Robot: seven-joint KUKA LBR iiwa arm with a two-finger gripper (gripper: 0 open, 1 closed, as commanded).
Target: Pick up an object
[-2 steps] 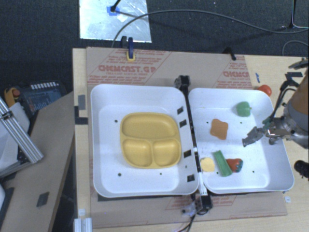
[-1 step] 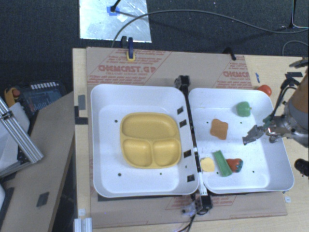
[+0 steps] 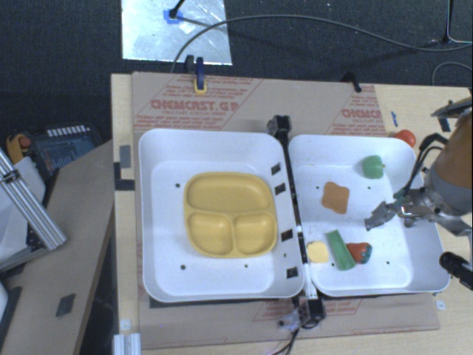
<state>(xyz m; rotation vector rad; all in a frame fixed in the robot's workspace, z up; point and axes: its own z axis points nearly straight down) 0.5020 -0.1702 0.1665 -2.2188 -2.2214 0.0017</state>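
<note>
Reaching from the right edge, arm cropped, gripper (image 3: 375, 218) fingers indistinct.

One fixed overhead camera, slanted down, seemingly fairly near, over both bins (image 3: 222, 143).

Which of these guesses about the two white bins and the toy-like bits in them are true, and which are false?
1. The yellow divided tray lies in the left bin. True.
2. The green round piece sits in the left bin. False: it is in the right bin, near the far corner.
3. The orange piece lies in the right bin. True.
4. The gripper holds the orange piece. False: it is beside it, apart.
5. The green bar lies between a yellow disc and a red piece. True.
</note>
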